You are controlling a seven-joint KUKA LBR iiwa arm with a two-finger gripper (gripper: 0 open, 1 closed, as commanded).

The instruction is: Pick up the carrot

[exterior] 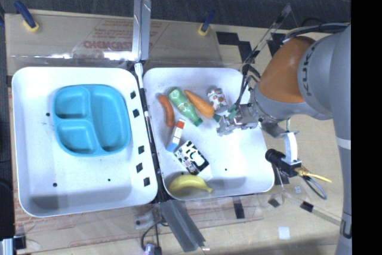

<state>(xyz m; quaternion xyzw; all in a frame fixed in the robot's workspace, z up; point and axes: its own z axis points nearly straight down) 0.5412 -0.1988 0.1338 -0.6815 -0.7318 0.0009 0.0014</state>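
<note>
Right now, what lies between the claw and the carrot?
In the camera view, a small can sits between the claw and the carrot, beside the carrot's right end.

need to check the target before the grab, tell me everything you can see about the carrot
The carrot is orange, smooth and tapered, likely a plastic toy. It lies flat in the right bin, slanting from upper left to lower right. The green bottle lies alongside it on the left, close or touching. The small can sits by its lower right end. The gripper is just beyond, not holding it.
</note>
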